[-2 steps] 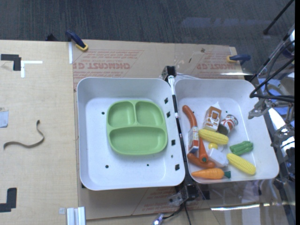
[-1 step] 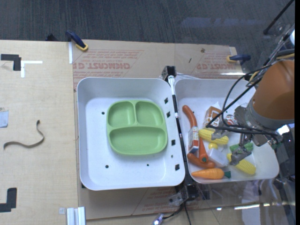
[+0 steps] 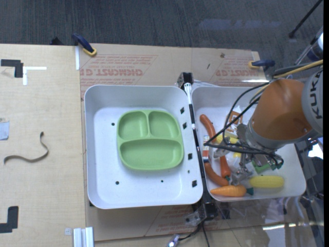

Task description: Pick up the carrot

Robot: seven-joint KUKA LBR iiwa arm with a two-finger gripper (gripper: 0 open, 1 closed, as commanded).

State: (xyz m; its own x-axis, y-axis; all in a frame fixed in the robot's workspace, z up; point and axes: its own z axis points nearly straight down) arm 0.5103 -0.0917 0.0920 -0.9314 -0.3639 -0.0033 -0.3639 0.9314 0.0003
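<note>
Carrot (image 3: pixel 229 191) flat along right bin (image 3: pixel 295 189) near wall, green end rightward.

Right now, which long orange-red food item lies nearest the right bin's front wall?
The orange carrot with a green stub; the other reddish pieces lie farther back.

bench (image 3: pixel 41 189) | cardboard sheet (image 3: pixel 154 66) under two white bins (image 3: pixel 97 189) | blue clamps (image 3: pixel 85 44)
</note>
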